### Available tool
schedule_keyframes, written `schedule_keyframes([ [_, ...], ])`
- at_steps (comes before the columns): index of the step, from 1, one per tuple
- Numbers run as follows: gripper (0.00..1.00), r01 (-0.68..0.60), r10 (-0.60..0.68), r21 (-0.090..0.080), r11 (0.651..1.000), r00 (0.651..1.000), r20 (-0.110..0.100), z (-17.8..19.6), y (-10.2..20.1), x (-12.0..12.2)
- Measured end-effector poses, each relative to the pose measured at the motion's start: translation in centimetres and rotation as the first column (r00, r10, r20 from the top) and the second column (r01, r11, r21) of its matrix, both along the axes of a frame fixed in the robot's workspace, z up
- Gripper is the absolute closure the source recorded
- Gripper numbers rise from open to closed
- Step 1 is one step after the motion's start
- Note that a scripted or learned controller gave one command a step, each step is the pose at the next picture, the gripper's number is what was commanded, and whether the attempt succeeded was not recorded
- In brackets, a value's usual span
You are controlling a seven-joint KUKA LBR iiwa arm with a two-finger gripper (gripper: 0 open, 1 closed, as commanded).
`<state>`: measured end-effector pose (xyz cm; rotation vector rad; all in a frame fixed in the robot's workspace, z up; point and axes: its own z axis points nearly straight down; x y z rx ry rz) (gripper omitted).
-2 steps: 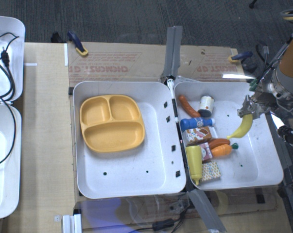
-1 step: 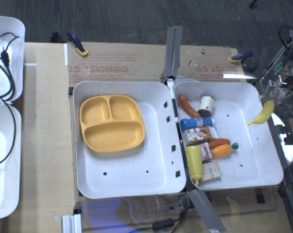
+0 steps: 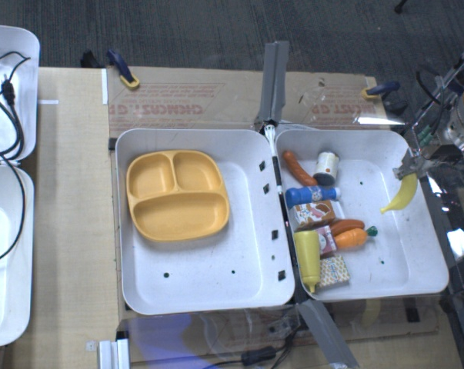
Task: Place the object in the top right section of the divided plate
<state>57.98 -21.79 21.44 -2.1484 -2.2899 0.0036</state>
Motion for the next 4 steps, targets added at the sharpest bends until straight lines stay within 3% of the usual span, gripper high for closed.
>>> schedule_keyframes([
  [1, 1.00, 0.042, -0.042, 0.000, 0.999, 0.999, 0.001, 3.3, -0.4, -4.4],
  [2, 1.00, 0.095, -0.095, -0.001, 0.995, 0.995, 0.002, 6.9, -0.5, -7.2],
  [4, 1.00, 0.091, -0.091, -0.003, 0.996, 0.996, -0.001, 8.5, -0.6, -7.1],
])
